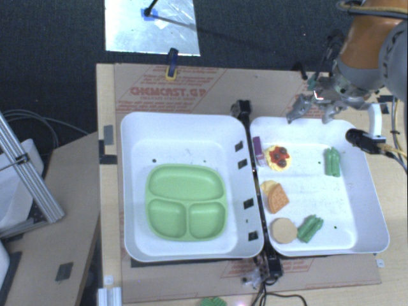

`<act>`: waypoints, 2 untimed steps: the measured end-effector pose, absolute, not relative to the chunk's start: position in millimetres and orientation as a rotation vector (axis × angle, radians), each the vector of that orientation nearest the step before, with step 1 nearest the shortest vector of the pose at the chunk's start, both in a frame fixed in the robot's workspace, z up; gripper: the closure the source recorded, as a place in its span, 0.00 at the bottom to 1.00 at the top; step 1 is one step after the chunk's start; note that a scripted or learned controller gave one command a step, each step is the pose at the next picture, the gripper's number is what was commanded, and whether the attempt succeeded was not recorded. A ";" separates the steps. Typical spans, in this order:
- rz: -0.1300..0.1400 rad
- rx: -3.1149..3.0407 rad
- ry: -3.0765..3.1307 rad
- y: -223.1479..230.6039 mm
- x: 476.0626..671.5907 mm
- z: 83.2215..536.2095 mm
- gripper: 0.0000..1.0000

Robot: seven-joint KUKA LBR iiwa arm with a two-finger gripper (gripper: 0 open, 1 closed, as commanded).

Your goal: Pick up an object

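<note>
Hovering with fingers spread and nothing between them at the right bin's [366, 231] twelve o'clock rim, gripper [313, 111] has the nearest object, a green piece [331, 162], at five o'clock, long axis twelve-to-six.

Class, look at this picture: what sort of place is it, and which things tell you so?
Probably a robotics lab test bench. A robot arm reaches over two white bins, one holding a green tray, the other toy food.
</note>
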State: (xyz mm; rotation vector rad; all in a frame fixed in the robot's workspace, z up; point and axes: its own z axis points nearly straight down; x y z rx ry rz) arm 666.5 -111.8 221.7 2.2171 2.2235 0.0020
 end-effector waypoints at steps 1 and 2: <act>0.002 2.223 2.220 -133.5 668.1 79.4 0.00; 0.003 2.218 2.221 -132.7 669.4 86.1 0.00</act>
